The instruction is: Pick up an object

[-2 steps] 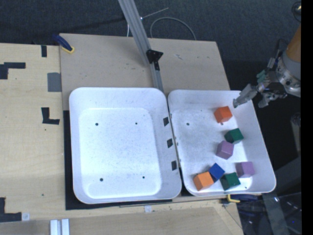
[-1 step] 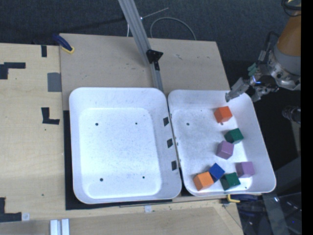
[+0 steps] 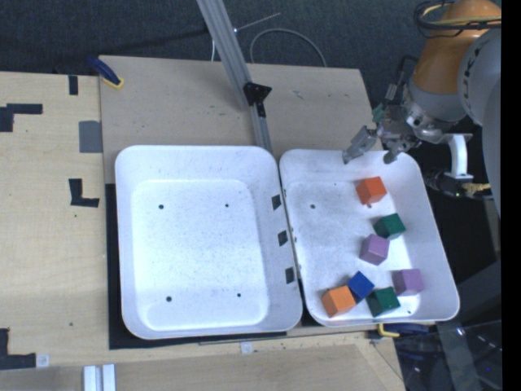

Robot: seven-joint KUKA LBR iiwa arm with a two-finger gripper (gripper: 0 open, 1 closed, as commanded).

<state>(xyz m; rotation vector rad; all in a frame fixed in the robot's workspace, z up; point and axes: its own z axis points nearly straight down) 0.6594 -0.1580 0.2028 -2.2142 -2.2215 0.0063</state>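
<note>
Several small blocks lie in the right bin [image 3: 326, 226]. An orange block [image 3: 371, 191] sits near its far right, with a green block [image 3: 391, 226] and a purple block [image 3: 374, 249] below it. At the near edge lie another orange block [image 3: 339, 300], a blue block [image 3: 361, 285], a green block [image 3: 383, 301] and a purple block [image 3: 407, 281]. My gripper [image 3: 374, 150] hangs over the bin's far right rim, above the upper orange block. Its fingers are spread open with nothing between them.
The left bin [image 3: 195, 243] lies beside the right one. A slanted metal pole [image 3: 232, 55] with a black clamp runs down to the gap between the bins. A blue and yellow tool [image 3: 106, 72] lies at the bench's far left.
</note>
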